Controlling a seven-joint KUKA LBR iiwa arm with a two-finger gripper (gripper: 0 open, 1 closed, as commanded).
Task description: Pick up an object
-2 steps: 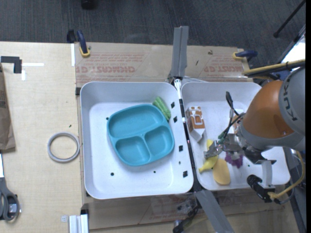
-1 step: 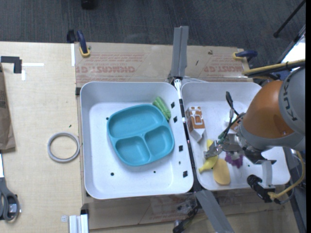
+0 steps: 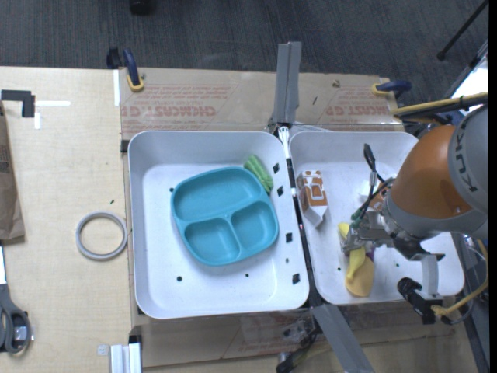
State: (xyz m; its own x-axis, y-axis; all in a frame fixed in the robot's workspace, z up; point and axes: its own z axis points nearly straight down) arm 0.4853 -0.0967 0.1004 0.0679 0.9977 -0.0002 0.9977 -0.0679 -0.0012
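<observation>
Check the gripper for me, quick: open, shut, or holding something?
gripper: cannot be told from this view. It is low in the right bin, right over the yellow object.

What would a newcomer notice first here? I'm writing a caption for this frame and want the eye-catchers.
First, the bright blue three-compartment plastic plate lying in the left white bin, with a small green object at its upper right edge. Next, the grey arm's orange band looming over the right white bin, its gripper low beside a yellow object.
</observation>
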